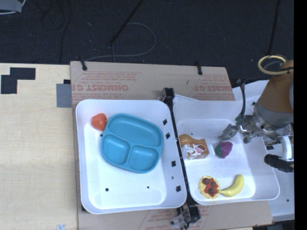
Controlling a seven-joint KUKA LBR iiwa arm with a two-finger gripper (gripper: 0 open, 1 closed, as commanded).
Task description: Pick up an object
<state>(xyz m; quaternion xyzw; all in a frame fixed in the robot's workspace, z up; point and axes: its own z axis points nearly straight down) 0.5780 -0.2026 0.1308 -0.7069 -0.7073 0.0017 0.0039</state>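
The purple toy (223, 149), which looks like a bunch of grapes, lies in the right bin (259, 188) near its middle, just below the gripper (231, 132); the gripper hangs over it with its jaws apart and nothing between them, so no object is held yet. To do this step well, I judge the arm should come straight down so the two fingers straddle the purple toy, one on each side, and close only once they reach well down its sides (a lumpy, rounded thing will likely slip out of a shallow pinch); then lift slowly and clear of the bin wall. Around it in the same bin I count three more things: one small printed packet (194, 148) to its left, one yellow banana (232, 186) below, one round red-and-yellow piece (209, 186) beside the banana. The left bin (93, 195) holds two: one blue divided tray (131, 143) and one orange-red ball (99, 121) touching its upper left corner.
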